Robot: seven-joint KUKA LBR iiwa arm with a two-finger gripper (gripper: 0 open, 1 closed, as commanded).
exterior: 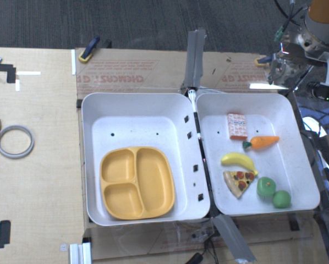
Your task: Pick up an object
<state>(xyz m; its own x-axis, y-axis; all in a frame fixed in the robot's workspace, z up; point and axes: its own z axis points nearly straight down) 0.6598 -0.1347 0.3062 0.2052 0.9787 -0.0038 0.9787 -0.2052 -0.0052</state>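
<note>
We see the gripper (pixel 279 70) above the right bin's (pixel 296 117) far rim, its state unclear, the carrot (pixel 262 142) well below it.

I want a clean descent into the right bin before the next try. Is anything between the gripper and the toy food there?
Nothing visible blocks it. The gripper hangs beyond the right bin's far rim, outside it. The box, carrot, banana, pizza slice and two green pieces lie uncovered, open from above.
</note>
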